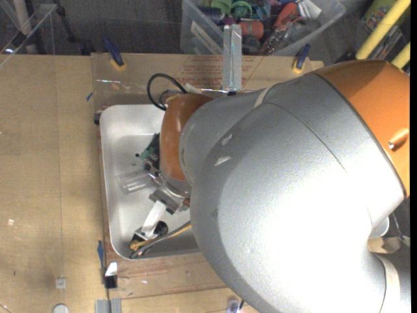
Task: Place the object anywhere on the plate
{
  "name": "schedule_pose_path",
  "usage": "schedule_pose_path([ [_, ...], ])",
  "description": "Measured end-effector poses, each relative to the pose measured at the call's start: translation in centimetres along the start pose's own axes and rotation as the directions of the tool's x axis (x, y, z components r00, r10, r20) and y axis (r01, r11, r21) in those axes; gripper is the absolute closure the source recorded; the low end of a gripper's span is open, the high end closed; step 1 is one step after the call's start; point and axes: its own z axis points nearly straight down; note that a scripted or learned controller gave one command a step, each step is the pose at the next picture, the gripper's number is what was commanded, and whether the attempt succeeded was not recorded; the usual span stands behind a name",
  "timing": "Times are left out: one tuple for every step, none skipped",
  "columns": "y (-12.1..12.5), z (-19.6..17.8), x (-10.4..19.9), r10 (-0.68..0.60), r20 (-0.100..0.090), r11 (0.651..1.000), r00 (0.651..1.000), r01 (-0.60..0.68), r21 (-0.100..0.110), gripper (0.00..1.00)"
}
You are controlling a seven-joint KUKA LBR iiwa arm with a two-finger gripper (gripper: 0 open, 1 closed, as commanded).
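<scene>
My gripper (139, 183) reaches down into the left white bin (115, 130), near the middle of its floor. The frame is too unclear there to tell whether anything sits in the gripper. A small green and dark object (152, 150) lies just behind the gripper, close against the orange wrist band (171, 142). The big grey arm (287, 194) covers the right half of the view and hides whatever lies under it.
A clear box (260, 12) full of colourful items stands behind the bench. Blue clamps (116, 59) (300, 57) hold a sheet at the back edge. Bare wooden benchtop (45, 175) stretches to the left of the bin.
</scene>
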Motion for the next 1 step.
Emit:
schedule_pose_path([
  [5.42,0.35,5.16,0.287,0.011,0.958,0.958,-0.287,0.009,1.00],
])
